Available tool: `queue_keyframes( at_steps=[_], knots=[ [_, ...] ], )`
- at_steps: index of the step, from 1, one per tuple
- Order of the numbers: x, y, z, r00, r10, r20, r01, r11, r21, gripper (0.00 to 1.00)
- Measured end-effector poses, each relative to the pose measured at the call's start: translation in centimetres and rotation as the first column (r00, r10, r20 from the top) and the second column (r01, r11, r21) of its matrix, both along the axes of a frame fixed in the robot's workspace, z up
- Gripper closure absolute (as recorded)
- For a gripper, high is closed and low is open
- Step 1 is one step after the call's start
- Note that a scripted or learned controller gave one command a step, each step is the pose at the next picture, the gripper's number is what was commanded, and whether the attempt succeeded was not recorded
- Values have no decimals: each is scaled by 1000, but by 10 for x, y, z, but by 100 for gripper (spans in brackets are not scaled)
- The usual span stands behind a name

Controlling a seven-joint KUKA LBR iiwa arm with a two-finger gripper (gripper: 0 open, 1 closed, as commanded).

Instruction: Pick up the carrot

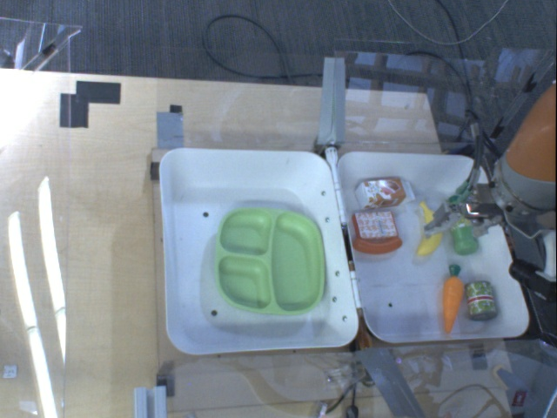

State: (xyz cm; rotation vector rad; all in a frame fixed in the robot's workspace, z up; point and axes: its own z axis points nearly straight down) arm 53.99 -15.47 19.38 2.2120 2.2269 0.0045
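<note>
We are seeing the carrot [452, 300] lying in the right bin [396, 320] with a small can [480, 300] sitting just beside it on its right, crowding that side. To its left, bare bin floor is lying open. Above it, a green item [465, 239] and a yellow item [428, 237] are standing near. The gripper [459, 214] is hovering over them. The red packets [377, 231] are sitting well apart.
</note>
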Motion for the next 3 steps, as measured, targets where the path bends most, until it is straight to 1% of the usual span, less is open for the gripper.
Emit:
queue_keyframes(
  at_steps=[1,2,3],
  knots=[
    [-46,-47,-99,999,-44,4,44,999,-1,0],
    [-42,-46,-89,999,-41,9,41,999,0,100],
    [-50,9,3,999,33,2,-33,999,-1,100]
  ],
)
